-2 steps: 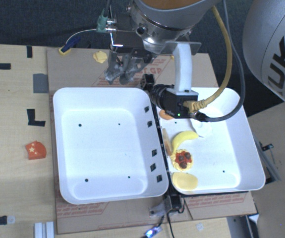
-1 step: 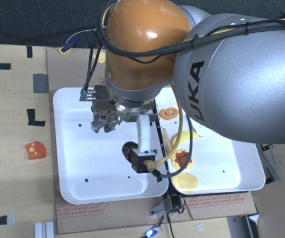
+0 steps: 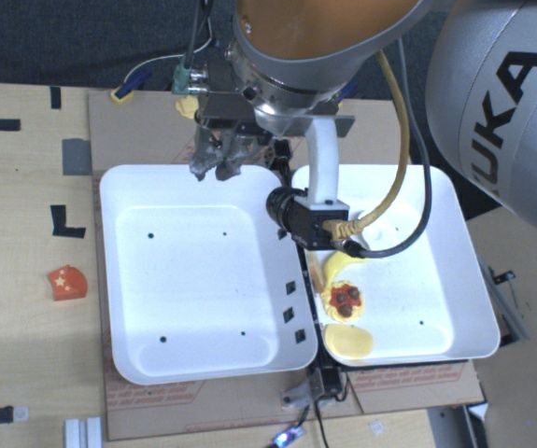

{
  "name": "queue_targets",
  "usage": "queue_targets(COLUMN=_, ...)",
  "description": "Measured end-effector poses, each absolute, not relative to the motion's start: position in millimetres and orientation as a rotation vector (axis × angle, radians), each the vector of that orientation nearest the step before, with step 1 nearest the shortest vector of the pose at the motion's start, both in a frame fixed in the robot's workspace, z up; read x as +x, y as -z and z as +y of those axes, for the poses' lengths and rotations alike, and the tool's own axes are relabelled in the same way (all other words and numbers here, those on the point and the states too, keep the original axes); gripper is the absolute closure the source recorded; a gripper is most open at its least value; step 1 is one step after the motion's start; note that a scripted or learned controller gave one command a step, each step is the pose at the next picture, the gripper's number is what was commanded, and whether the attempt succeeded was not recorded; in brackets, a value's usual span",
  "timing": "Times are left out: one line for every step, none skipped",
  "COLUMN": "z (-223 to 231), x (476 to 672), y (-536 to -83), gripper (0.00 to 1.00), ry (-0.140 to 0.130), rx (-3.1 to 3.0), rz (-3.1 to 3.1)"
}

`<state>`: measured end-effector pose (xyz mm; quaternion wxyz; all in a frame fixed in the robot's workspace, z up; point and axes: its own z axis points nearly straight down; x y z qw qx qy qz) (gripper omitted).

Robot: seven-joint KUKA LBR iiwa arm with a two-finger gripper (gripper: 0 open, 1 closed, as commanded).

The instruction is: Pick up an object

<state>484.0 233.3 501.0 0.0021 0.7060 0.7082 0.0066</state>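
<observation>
Hand (image 3: 219,161): hung over the left bin's (image 3: 119,250) far rim, at twelve o'clock; whether it was apart or together, I couldn't tell.
Objects: yellow pieces (image 3: 346,301) lay in the right bin's (image 3: 455,250) seven o'clock corner.
Advice: it should swing over them before descending.

Bright, even light; soft shadows
</observation>
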Motion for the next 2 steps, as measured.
queue_targets(z=233, x=487.7, y=-537, gripper=1.0, ry=-0.005, rx=2.218, rz=2.223)
queue_targets(z=233, x=480.9, y=-330, gripper=1.0, ry=0.03, rx=2.225, rz=2.227)
